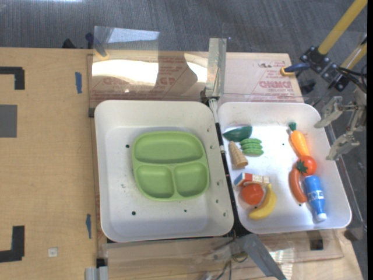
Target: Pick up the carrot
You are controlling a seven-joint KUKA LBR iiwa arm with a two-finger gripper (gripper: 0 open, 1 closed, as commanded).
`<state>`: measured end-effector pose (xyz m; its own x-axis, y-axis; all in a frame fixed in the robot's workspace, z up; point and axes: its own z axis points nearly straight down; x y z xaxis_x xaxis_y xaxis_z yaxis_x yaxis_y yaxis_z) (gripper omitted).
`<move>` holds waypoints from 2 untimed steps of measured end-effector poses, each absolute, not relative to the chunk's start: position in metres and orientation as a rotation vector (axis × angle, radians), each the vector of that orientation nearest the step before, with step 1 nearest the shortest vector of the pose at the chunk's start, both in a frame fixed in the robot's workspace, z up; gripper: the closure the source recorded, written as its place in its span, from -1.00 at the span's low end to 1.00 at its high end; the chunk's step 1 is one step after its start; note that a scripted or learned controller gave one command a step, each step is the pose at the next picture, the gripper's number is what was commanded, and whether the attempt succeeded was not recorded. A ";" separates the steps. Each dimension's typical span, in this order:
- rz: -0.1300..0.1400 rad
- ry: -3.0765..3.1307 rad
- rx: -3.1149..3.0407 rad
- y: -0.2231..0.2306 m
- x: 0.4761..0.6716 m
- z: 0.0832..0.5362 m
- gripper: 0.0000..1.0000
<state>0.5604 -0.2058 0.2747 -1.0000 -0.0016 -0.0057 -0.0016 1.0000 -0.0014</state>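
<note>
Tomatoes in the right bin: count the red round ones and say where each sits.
2. One red round tomato lies near the front, against the yellow banana. The other lies by the right wall, just below the orange carrot. Others could be hidden beneath items.

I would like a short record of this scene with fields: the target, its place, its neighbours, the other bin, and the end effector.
target: carrot, orange with a green top
place: right bin, near its far right side, lying at a slant
neighbours: tomato touching its lower end; blue bottle further toward the front
also in right bin: banana, green pea pod
other bin: left bin holds a green divided plate
end effector: beside the right bin's right rim, not over the carrot
</note>
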 end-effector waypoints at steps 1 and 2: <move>0.004 3.137 0.252 -0.181 0.584 0.141 -1.00; -0.002 3.119 0.324 -0.194 0.606 0.097 -1.00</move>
